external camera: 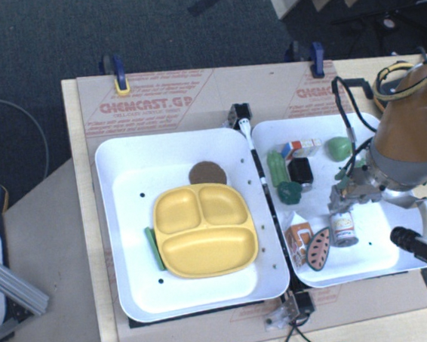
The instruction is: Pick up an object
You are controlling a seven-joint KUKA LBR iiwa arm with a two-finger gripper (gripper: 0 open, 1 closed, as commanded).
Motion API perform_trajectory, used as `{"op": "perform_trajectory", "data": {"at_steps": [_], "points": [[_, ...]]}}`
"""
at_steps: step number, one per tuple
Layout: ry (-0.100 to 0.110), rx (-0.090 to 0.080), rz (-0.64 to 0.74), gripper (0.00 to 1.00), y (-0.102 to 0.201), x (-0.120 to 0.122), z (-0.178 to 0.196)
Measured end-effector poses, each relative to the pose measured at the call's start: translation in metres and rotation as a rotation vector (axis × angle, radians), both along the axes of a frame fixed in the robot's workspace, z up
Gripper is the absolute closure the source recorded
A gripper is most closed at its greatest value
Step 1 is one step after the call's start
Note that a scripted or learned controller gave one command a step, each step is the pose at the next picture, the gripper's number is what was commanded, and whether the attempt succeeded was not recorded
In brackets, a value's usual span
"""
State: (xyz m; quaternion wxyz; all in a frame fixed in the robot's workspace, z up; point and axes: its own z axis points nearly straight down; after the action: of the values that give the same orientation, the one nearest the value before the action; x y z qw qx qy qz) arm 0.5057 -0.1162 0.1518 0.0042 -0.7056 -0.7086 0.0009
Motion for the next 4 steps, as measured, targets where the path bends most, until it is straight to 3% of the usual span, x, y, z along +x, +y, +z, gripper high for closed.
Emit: {"op": "perform_trajectory", "data": {"at_steps": [1,4], "points": [[-0.005,-0.001,0.005,1.00,0.106,-0.020,0.034],[-0.013,-0.005,-0.004,1.00,0.101,-0.017,0.063]]}}
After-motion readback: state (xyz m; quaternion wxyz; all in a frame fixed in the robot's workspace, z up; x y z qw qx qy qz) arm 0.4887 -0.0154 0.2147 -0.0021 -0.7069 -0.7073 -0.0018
